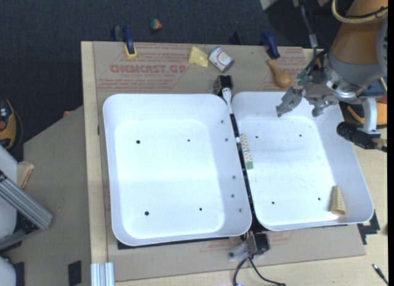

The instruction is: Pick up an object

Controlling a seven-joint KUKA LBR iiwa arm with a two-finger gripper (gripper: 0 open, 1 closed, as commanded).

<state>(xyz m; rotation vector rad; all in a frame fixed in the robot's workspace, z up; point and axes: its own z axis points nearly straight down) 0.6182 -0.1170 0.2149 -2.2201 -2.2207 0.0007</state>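
Pincer hangs over the far edge of the right bin, fingers spread apart & released, nothing between them. It sits at the end of 1 grey arm w/ an orange band, reaching in from the right.

1 bench board, brown, w/ red print reading "CHEMCAST G P..."; rest of the writing too faint to read.

2 shallow white bins side by side: left bin & right bin, touching along the middle seam.

1 long thin strip w/ small coloured marks lies along that seam, on the right bin's inner edge; marks too small to read.

1 tan cone-shaped object, the thing to pick, lies in the right bin's near right corner, well apart from the pincer.

On the board behind the bins: 1 orange wooden-looking piece, 1 yellow wedge, 1 small grey-and-white box just beside the wedge; its label unreadable. 2 blue clamps grip the board's far edge.

1 small multi-coloured ball on the dark floor beyond.
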